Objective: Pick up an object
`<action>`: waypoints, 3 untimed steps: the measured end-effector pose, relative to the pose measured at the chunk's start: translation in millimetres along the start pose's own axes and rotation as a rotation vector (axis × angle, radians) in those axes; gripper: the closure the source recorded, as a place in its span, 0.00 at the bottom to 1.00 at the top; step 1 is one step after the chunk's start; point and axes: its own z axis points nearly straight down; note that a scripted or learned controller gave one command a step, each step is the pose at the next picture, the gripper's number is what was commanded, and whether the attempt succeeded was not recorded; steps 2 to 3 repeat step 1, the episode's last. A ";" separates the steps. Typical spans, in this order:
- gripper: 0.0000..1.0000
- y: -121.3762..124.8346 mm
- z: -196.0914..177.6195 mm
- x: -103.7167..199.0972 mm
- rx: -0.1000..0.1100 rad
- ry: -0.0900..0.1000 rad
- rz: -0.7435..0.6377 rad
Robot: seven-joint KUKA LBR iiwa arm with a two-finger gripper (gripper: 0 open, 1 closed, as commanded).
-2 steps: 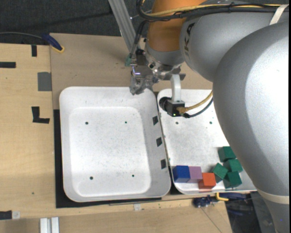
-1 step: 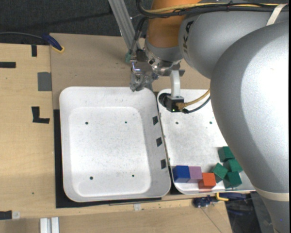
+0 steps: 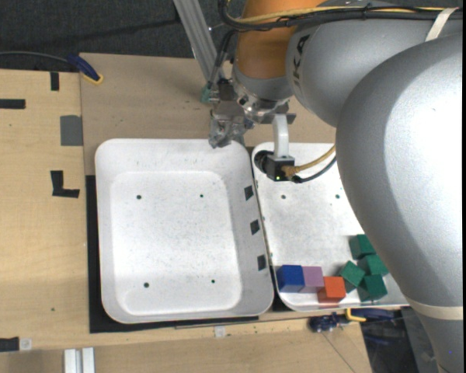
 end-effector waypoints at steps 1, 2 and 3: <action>0.00 0.0 -0.3 0.2 0.000 0.000 0.000; 0.00 0.0 -0.3 0.2 0.000 0.000 0.000; 0.00 0.0 -0.3 0.2 0.000 0.000 0.000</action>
